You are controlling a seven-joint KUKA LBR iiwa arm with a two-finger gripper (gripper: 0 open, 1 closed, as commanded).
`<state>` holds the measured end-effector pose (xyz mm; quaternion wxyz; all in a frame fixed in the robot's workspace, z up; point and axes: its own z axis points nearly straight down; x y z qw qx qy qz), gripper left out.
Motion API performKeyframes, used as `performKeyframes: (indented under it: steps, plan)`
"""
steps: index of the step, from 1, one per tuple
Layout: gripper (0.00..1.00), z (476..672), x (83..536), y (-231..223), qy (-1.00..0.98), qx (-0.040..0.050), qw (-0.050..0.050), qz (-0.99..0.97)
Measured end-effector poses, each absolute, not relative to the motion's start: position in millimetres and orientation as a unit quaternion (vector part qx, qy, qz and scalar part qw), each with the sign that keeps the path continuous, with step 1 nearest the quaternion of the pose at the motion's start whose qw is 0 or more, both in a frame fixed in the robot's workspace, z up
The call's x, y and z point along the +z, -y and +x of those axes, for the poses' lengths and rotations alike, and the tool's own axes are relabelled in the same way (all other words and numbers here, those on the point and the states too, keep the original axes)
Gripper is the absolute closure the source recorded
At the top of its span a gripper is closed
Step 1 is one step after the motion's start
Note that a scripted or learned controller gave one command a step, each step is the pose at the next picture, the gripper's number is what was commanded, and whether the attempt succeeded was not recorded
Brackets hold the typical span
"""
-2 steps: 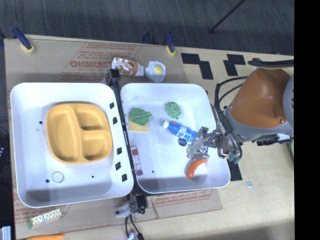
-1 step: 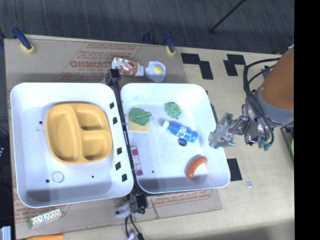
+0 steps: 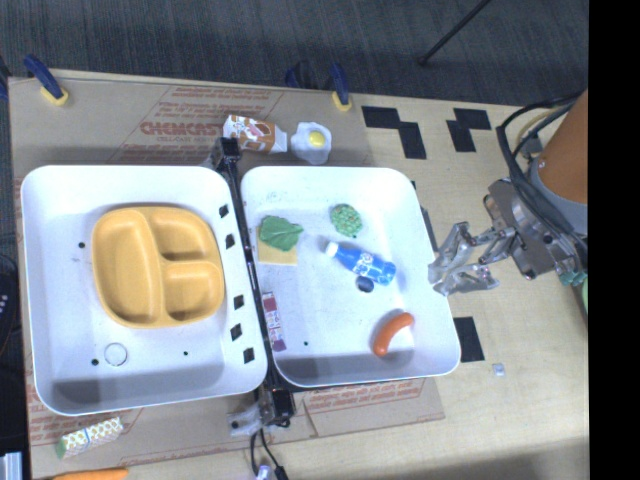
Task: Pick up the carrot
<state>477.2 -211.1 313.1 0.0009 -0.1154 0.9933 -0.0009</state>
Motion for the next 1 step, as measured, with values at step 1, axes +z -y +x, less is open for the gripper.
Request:
performKeyframes:
  steps: [1]
  plan:
    - [1.0,487.9,219.6,210.1,-0.964,0.0007,-0.001,-0.265]
